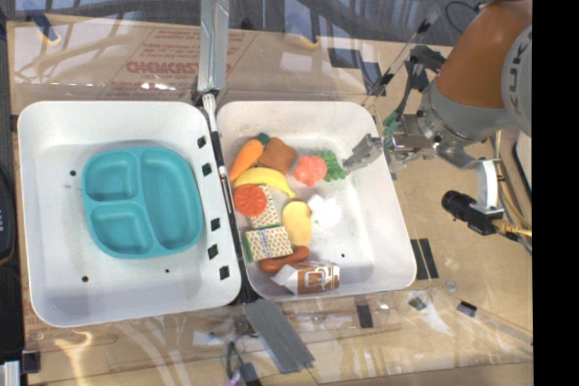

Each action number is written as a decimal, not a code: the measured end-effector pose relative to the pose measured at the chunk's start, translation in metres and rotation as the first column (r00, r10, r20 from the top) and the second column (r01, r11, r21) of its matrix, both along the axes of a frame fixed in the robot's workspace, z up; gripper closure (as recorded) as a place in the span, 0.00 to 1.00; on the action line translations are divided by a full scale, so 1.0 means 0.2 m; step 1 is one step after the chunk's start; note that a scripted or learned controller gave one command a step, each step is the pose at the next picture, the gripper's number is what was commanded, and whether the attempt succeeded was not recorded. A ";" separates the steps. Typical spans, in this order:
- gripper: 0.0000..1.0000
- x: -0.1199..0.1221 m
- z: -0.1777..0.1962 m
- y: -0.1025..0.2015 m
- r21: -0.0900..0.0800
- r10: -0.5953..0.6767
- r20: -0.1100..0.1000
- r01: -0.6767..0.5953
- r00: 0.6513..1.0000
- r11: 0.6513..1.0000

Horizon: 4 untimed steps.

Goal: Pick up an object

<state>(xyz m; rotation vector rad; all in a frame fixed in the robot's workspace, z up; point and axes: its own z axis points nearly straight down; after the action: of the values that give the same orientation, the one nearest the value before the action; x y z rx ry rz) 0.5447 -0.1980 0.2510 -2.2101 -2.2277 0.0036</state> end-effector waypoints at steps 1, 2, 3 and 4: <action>0.00 0.23 -0.73 0.18 0.000 0.073 -0.002 -0.073 0.997 0.997; 0.00 -0.01 -0.70 0.29 0.000 -0.121 -0.001 0.121 0.993 0.993; 0.00 -0.04 -0.80 0.23 0.000 -0.122 0.000 0.122 0.993 0.993; 1.00 -0.04 -0.75 0.23 -0.001 -0.119 -0.001 0.119 0.993 0.993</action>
<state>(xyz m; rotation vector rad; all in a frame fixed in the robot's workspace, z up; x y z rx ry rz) 0.5367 -0.1516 0.1014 -2.3386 -2.0918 0.0046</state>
